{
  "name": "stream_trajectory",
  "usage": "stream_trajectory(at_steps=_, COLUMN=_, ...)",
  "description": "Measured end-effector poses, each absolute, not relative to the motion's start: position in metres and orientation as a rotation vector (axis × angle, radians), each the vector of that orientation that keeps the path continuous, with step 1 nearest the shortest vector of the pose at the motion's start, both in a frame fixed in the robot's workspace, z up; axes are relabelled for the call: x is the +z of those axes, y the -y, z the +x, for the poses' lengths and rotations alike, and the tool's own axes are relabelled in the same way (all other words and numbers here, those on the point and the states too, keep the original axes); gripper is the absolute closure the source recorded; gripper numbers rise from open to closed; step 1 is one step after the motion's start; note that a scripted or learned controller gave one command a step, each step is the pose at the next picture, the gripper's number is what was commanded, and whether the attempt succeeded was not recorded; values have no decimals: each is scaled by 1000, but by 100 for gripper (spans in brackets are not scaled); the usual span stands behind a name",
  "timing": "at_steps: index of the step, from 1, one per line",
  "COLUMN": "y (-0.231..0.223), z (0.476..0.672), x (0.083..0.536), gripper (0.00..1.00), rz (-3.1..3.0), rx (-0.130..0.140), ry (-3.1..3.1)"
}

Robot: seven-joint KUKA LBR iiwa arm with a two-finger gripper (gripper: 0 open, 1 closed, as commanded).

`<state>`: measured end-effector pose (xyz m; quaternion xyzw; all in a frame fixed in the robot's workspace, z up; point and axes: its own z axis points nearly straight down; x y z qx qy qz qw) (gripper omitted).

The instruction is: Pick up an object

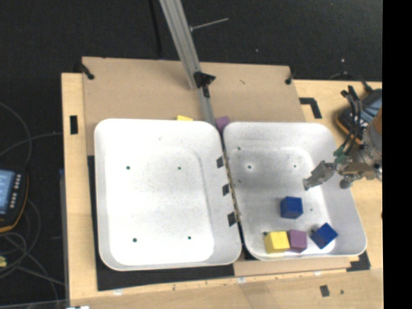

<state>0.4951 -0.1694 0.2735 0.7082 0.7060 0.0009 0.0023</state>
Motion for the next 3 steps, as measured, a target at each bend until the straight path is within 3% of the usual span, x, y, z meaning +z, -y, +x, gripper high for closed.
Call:
stream_trajectory(at_steps=1, y=164, z=522, x=154, gripper=0, rz=2224, rx=-5, ry=-2225)
stream_trajectory(at_steps=2, y=158, z=534, x=96, gripper=0, rz=2216, rx=0, ry=-2220)
stream_trajectory(at_steps=3, y=160, z=535, x=109, gripper=100, rz=2222, rx=6, ry=-2209)
